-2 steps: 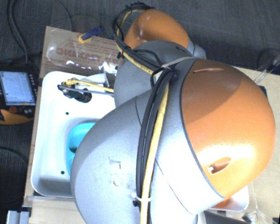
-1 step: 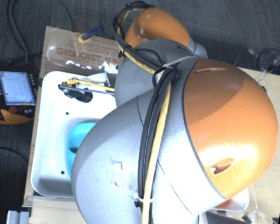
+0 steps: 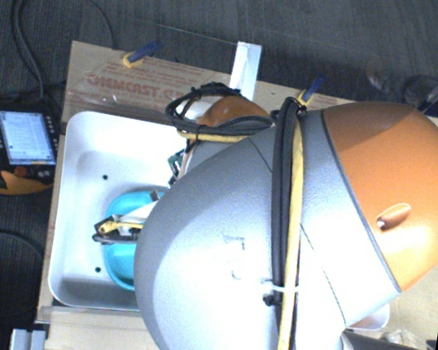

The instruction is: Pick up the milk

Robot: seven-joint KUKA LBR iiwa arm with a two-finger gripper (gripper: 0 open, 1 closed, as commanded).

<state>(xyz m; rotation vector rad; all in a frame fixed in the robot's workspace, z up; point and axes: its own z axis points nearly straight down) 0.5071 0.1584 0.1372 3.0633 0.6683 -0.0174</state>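
Grey robot arm (image 3: pixel 270 269) with an orange band leans over the left white bin (image 3: pixel 85 190) on a bench (image 3: pixel 110 79).
The arm hides most of the bin — a blue object (image 3: pixel 124 229) lies beside it. The claw's state and the milk's location cannot be told.

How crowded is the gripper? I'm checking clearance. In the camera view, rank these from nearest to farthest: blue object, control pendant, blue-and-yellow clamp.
From the gripper, over the left bin:
1. Blue object: in the left bin, right beneath the gripper.
2. Control pendant: on the floor, left of the bench.
3. Blue-and-yellow clamp: on the bench's top edge, beyond the bin.
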